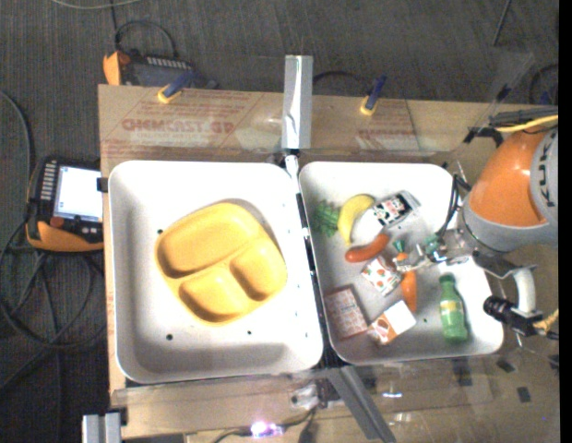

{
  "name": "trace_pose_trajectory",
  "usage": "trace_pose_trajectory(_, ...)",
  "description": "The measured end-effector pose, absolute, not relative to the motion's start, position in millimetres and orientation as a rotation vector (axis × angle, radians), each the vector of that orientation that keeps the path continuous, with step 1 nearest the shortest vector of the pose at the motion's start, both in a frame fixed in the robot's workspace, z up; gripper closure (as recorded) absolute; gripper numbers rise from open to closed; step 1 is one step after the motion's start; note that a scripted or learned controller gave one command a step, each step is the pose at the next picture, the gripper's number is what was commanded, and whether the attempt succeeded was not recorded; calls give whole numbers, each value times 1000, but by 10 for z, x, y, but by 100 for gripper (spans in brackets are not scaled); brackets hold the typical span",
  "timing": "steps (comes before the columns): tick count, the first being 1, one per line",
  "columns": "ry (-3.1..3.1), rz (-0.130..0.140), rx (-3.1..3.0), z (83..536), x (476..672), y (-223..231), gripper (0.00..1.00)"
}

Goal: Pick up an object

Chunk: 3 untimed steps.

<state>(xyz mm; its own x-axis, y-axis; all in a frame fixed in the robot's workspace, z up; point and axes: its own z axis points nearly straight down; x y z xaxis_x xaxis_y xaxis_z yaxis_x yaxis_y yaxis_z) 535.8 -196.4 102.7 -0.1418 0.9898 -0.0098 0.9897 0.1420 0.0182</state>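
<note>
The right white bin (470,344) holds several small items: a yellow banana (357,212), a red sausage (368,246), a black-and-white card box (394,209), an orange carrot (410,290), a green bottle (451,309), a printed red-and-white box (380,275), a flat pink packet (344,309) and a small white-and-orange carton (393,323). My gripper (432,250) is low inside this bin. It sits just right of the sausage, above the carrot and beside the bottle's cap. Nothing shows clearly between it.
The left white bin (129,340) carries a yellow divided plate (221,260). The arm's orange band (509,192) hangs over the right bin's right wall. A green leafy toy (325,218) lies by the wall between the bins. Cables and a handheld pendant (69,203) lie off the bench at the left.
</note>
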Motion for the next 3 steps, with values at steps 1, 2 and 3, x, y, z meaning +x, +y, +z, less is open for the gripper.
trace_pose_trajectory(1,2295,17,2120,930,5128,-2180,100)
trace_pose_trajectory(2,2142,-3,2298,2232,5131,-1418,100)
trace_pose_trajectory(3,1887,-8,2511,2269,6028,-1136,100)
